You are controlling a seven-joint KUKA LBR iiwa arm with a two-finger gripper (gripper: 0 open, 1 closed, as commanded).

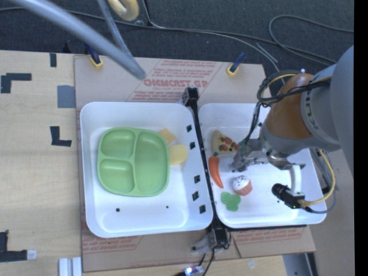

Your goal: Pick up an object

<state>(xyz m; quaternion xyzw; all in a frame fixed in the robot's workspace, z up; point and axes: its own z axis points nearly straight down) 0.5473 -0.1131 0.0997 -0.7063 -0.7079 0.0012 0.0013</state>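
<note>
Two shallow white bins sit side by side on the bench; the left bin (92, 211) carries a light-green divided plastic plate (133, 160) near its left wall, with pale yellow toy pieces (174, 149) at the plate's right edge. The right bin (270, 214) holds a toy pizza slice (222, 143) by its left wall, an orange toy carrot (215, 171) just below it, a green leafy toy (230, 200) near the front edge and a white-and-red toy cupcake (241, 184) just beside that. The two-finger gripper (242, 160) hangs over the right bin's middle, between pizza slice and cupcake; how far it is open I cannot tell, and nothing visible sits in it.
</note>
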